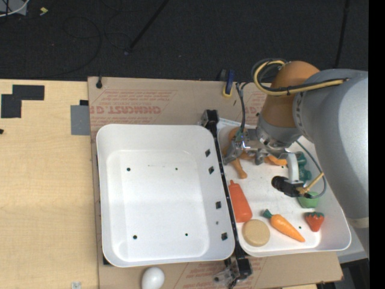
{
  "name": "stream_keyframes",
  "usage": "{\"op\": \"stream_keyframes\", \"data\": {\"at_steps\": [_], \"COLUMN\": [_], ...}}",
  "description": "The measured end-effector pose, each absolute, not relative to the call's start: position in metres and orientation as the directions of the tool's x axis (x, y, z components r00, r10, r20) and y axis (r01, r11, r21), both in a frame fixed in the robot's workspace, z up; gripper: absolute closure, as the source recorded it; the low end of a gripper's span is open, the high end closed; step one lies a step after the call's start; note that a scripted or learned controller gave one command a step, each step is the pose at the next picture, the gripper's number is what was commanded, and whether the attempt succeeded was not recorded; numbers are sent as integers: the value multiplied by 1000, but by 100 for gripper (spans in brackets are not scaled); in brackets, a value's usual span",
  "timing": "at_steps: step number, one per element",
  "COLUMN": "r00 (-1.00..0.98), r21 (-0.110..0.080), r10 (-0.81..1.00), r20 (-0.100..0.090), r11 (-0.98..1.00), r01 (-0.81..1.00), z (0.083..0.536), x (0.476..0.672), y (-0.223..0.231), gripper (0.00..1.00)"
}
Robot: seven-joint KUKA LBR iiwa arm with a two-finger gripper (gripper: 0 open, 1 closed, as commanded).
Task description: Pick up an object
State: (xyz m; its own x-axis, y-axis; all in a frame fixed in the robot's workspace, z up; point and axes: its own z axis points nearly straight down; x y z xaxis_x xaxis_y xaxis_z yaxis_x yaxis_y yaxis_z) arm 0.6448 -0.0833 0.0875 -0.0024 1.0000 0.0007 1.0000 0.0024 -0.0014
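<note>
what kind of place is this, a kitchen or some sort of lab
Most likely a robotics lab, not a kitchen: a grey robot arm reaches over two white bins, the food is toys like a carrot, and cables trail behind.

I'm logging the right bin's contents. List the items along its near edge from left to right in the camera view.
Orange bottle → tan round disc → carrot → strawberry. The things under the hand farther back overlap, so I leave them out.
</note>
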Motion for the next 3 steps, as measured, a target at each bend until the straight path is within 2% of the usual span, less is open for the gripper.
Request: {"op": "stream_keyframes", "data": {"at_steps": [1, 2, 3], "r00": [-4, -3, 2], "r21": [-7, -6, -7], "r10": [1000, 1000, 1000], "r20": [2, 0, 1], "r11": [4, 3, -2], "r01": [1000, 1000, 1000], "z": [97, 87, 87], "x": [643, 640, 587], "y": [-84, -82, -89], "gripper": [100, 100, 100]}}
